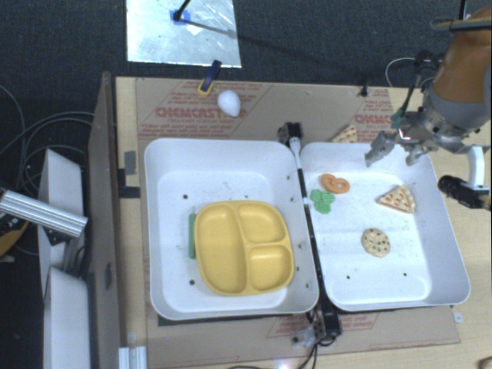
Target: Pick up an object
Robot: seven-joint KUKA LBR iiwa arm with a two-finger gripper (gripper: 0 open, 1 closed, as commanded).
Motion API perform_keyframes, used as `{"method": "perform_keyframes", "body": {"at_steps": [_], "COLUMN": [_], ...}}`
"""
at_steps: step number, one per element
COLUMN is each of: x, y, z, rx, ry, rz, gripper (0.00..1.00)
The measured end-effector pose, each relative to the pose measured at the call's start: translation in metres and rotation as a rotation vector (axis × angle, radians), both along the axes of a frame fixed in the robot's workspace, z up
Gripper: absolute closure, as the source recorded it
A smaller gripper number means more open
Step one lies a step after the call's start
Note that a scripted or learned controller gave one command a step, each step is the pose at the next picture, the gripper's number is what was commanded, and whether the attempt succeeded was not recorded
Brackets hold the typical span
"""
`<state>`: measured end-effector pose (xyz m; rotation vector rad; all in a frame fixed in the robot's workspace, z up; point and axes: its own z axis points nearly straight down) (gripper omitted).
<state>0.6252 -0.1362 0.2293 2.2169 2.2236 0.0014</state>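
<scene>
From the overhead camera, the gripper (397, 151) is hanging over the far edge of the right bin (442, 283), its two grey fingers (377, 151) spread wide with nothing between them, which suits an approach to a grasp rather than a carry. The arm (465, 68) is reaching in from the right, its orange band sitting just above the wrist. Below and slightly nearer the camera, four small toy foods are lying loose on the right bin's floor, well apart from one another, so each is offering room for fingers on both sides: an orange pretzel (334, 183) near the divider, a green leafy piece (323, 201) just beside it, a pizza slice (397, 199) toward the right wall, and a chocolate-chip cookie (375, 241) nearer the front. The pizza slice and pretzel are sitting closest to the open fingers, so either looks the likeliest target. The left bin (165, 206) is holding a yellow divided plate (244, 247) with a green strip (191, 235) tucked along its left edge. Outside the bins, a white egg (229, 102) is resting on the cardboard sheet (307, 102).
</scene>
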Motion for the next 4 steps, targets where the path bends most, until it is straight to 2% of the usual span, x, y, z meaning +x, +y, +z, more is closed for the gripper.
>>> {"method": "perform_keyframes", "body": {"at_steps": [1,2,3,4], "x": [0.016,0.019,-0.037,-0.035], "y": [0.055,0.051,0.028,0.03], "z": [-0.144,-0.125,-0.063,-0.067], "rx": [0.004,0.001,0.0,0.001], "ry": [0.007,-0.003,-0.001,0.0], "rz": [0.006,0.002,-0.005,-0.002], "gripper": [0.0,1.0,1.0,0.0]}}
